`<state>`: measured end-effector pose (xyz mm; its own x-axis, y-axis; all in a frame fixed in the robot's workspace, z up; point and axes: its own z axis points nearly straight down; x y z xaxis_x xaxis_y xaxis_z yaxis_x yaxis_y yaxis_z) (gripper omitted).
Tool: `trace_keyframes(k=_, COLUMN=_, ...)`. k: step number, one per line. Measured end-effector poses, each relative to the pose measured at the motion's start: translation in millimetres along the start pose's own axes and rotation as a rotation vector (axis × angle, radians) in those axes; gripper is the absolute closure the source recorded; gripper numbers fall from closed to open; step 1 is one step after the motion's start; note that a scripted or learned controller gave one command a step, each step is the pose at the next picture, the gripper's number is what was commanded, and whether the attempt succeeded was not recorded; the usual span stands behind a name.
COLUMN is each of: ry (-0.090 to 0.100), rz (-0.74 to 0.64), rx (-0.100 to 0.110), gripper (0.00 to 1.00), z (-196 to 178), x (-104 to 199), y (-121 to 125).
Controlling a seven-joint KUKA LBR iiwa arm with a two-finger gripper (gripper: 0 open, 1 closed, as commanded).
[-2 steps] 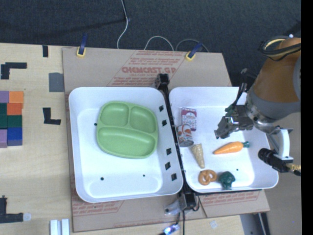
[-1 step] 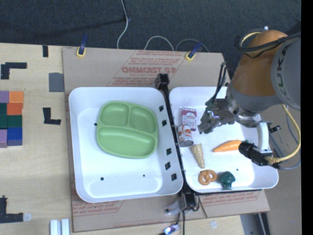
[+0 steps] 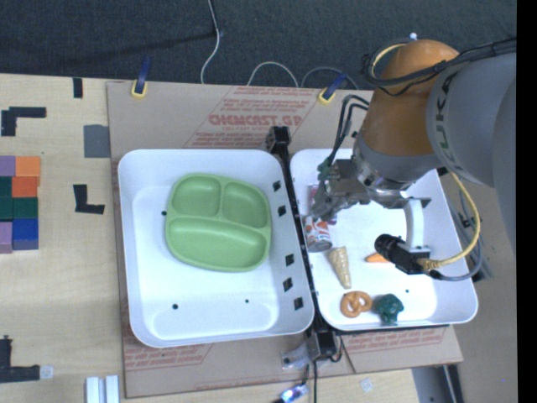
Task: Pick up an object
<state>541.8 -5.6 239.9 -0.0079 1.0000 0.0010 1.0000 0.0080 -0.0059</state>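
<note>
The gripper (image 3: 325,208) reaches down into the right bin (image 3: 445,309) near its left wall, just above a small red-and-white can (image 3: 318,233). Its fingers are dark and blurred against the can, so their state is unclear. In the same bin lie an ice cream cone (image 3: 341,264), a pretzel (image 3: 355,303), a dark green toy (image 3: 388,308) and an orange piece (image 3: 377,259) partly hidden by a black part of the arm. The grey and orange arm (image 3: 411,107) covers the bin's back half.
The left bin (image 3: 143,309) holds a green divided plate (image 3: 220,222). Coloured blocks (image 3: 20,204) sit at the far left of the bench. Black clips (image 3: 287,250) line the wall between the bins. Cables loop behind the bins.
</note>
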Motion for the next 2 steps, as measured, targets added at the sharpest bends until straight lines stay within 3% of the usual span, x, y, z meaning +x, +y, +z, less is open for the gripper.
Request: trace_keyframes(k=2, ry=-0.002, rz=0.001, rx=0.001, gripper=1.0, z=28, x=98, y=8)
